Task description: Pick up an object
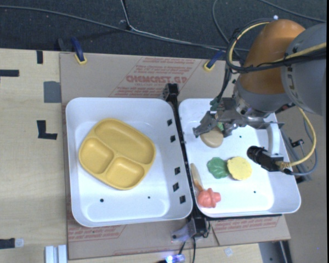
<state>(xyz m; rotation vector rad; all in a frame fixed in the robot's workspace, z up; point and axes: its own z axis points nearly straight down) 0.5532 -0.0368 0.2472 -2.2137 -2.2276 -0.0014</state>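
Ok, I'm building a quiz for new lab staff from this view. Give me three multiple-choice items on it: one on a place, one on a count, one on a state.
1. Where does the yellow tray lie?
A. In the left bin
B. In the right bin
C. On the cardboard outside the bins

2. How many compartments does the tray have?
A. One
B. Three
C. Five

3. How does the gripper stand to the tan piece?
A. It hangs just above the piece, at its upper edge
B. It holds the piece high over the left bin
C. It rests on the tray

Key: 1 A, the tray sits on the left bin floor. 2 B, one long section and two smaller ones show. 3 A, the piece lies on the right bin floor with the gripper right over its upper edge.
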